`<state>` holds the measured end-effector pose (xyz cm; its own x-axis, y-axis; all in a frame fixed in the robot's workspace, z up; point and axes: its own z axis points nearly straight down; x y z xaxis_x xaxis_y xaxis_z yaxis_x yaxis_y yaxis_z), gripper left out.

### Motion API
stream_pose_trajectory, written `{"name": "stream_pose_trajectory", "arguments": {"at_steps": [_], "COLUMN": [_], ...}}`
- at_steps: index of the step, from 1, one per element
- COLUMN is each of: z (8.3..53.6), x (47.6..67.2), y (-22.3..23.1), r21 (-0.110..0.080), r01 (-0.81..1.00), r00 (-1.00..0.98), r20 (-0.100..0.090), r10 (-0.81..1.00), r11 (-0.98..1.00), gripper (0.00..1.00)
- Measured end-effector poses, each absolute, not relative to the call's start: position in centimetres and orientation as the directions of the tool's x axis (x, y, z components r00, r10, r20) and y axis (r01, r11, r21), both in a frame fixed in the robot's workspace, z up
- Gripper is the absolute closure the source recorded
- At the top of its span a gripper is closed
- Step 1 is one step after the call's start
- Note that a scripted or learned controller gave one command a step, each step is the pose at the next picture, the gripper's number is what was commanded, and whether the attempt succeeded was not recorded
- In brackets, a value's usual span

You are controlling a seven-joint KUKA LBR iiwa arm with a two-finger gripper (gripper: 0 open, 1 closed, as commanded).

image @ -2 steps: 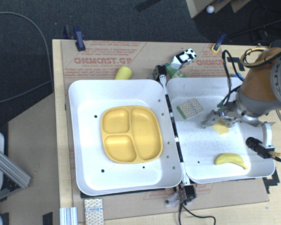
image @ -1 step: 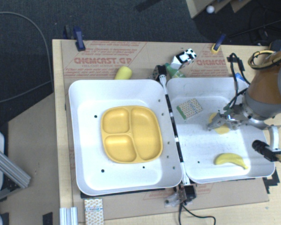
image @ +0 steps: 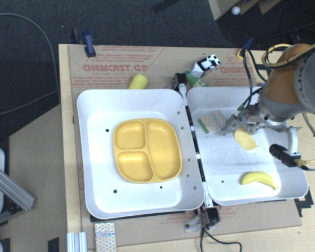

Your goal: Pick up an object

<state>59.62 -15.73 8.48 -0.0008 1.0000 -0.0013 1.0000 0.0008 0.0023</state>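
Yellow block (image: 245, 139) sits just below-right of end effector (image: 237, 124), long axis diagonal; can't tell its opening state.

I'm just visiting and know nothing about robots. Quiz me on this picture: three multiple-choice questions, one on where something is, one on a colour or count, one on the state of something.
1. Where does the banana lie?
A. in the right bin
B. on the divided plate
C. on the floor

2. How many compartments does the yellow divided plate have?
A. two
B. three
C. five

3. How does the yellow cylinder stand to the bins?
A. inside the left bin
B. inside the right bin
C. outside both, on the board behind the left bin

Answers:
1 A: it rests near the front rim of the right bin.
2 B: two ridges split it into three wells.
3 C: it lies beyond the back rim of the left bin.
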Motion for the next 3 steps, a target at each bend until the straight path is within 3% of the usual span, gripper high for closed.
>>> {"name": "stream_pose_trajectory", "arguments": {"at_steps": [1, 2, 3], "z": [12.8, 8.4, 9.5], "x": [60.0, 58.4, 58.5], "y": [-18.5, -16.7, -16.7], "r21": [0.002, -0.003, 0.001], "r01": [1.000, 1.000, 1.000], "r00": [0.000, 0.000, -0.001], "r20": [-0.002, 0.001, 0.000], "r10": [1.000, 1.000, 1.000], "r11": [0.000, 0.000, 0.001], "gripper": [0.00, 0.00, 1.00]}}
